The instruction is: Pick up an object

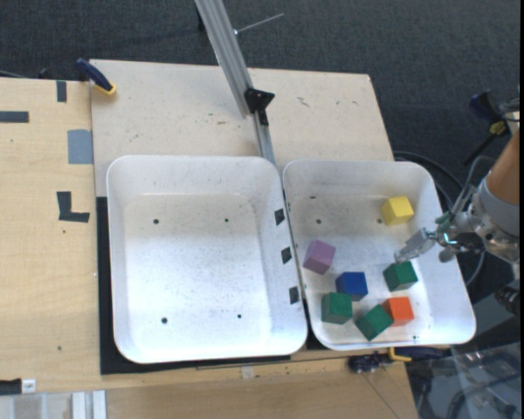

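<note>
The left bin [196, 260] fills the lower middle of the frame, and the right bin [349, 182] beside it holds a purple cube [320, 256], a blue cube [352, 284], three green cubes [337, 307] [375, 321] [401, 275], an orange cube [400, 310] and a yellow cube [398, 209]. At the right edge, the gripper [417, 244] hangs over the bin's right side, just above the rightmost green cube. How far it is open cannot be told, and nothing shows in its grasp.
</note>
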Available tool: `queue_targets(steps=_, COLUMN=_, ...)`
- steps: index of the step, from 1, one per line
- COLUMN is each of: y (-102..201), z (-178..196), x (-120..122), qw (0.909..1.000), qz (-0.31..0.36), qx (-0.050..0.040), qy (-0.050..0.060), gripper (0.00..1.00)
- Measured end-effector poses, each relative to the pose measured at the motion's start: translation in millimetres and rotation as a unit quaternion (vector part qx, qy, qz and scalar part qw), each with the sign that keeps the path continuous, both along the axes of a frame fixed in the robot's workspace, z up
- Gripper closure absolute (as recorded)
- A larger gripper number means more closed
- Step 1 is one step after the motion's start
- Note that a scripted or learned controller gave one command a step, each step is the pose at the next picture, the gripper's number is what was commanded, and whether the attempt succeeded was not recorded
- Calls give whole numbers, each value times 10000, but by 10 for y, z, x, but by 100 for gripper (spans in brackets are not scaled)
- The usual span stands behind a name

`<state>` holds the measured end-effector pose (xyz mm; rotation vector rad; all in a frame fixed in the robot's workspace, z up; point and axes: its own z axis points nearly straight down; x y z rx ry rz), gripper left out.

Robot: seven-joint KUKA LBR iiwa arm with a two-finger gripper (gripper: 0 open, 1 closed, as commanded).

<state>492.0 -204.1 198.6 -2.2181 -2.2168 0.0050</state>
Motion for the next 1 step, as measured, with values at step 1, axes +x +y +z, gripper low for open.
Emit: queue_targets(steps=1, y=4, z=23, x=12, qw=10000, qz=10, qx=-3, qy=-23, gripper=0)
